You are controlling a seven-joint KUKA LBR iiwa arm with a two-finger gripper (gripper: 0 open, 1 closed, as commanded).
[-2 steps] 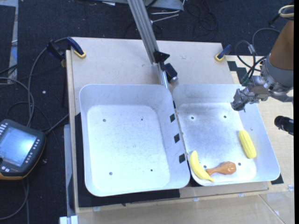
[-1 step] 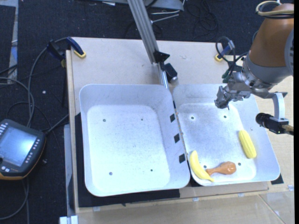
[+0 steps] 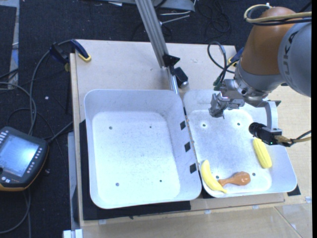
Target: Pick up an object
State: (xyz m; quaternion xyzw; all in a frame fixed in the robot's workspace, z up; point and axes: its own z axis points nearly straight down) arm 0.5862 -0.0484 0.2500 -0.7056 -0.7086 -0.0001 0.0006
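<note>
The end effector (image 3: 218, 109) hangs over the far end of the right bin (image 3: 225, 138), and honestly I can't tell if it's clenched or released from this angle. Nothing visibly in it. Three things sit in that bin, all at the near end: one banana (image 3: 210, 176) against the left wall, one chicken drumstick toy (image 3: 236, 179) just beside it, and one corn cob (image 3: 262, 152) near the right wall. Two bins total on the worktop (image 3: 124, 68), the left bin (image 3: 133, 148) alongside.

Dark carpet floor (image 3: 39, 19), wooden bench (image 3: 124, 58), loose cables (image 3: 20, 88).
</note>
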